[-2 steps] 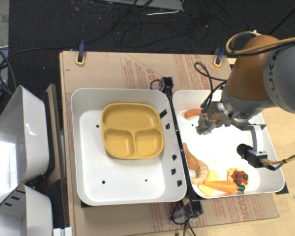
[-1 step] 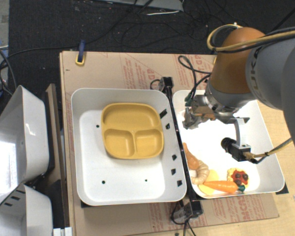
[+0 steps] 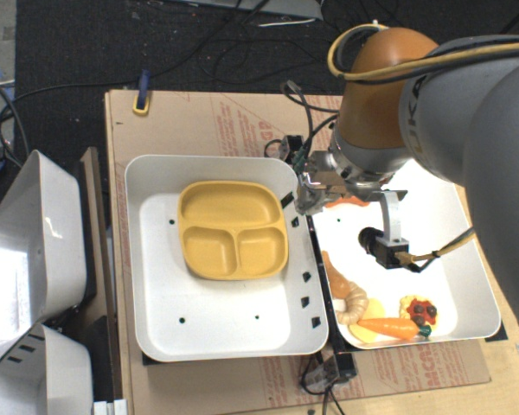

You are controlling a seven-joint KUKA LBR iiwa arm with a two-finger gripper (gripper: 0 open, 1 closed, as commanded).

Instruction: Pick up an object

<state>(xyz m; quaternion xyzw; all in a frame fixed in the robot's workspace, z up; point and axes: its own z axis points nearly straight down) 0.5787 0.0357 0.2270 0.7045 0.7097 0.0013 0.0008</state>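
Gripper (image 3: 314, 190): above the right bin's (image 3: 441, 249) far left corner; open or closed, cannot tell.
Carrot (image 3: 387, 327): right bin, near edge; probably light, stiff, slick plastic; take across its middle.

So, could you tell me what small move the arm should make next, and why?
Probably slide the end effector along the right bin toward the carrot. It sits by the divider between the bins, while the carrot lies apart from it, exposed, at the bin's near end.
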